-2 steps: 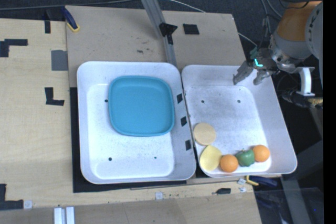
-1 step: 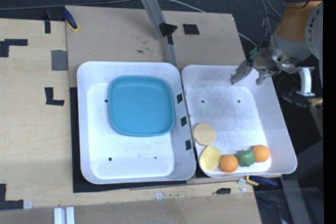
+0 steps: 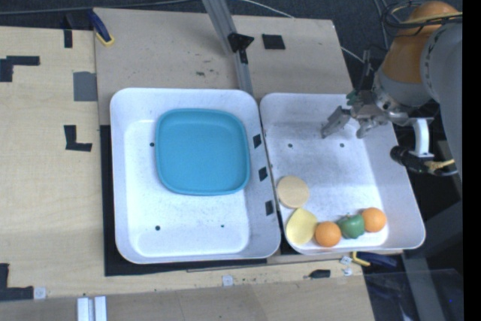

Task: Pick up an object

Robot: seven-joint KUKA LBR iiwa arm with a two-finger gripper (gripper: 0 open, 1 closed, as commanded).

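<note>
Hand (image 3: pixel 346 124) at 3 o'clock, fingers spread, over right bin (image 3: pixel 323 154). Left bin (image 3: pixel 135 184): blue plate (image 3: pixel 201 151). Right bin's 6 o'clock corner: cream disc (image 3: pixel 292 191), yellow piece (image 3: pixel 300 225), two oranges (image 3: pixel 327 234), green item (image 3: pixel 350 226).

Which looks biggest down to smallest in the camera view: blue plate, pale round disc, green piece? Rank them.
1. blue plate
2. pale round disc
3. green piece, partly hidden between two orange balls, so its size is unsure.

My arm reaches in from the right, its grey body and orange band high at the frame's edge, with the wrist bent down and leftward. My tool (image 3: pixel 348 125) hangs low, its two fingers (image 3: pixel 332 124) spread apart with nothing between them, as far as this slanted view lets me judge.
</note>
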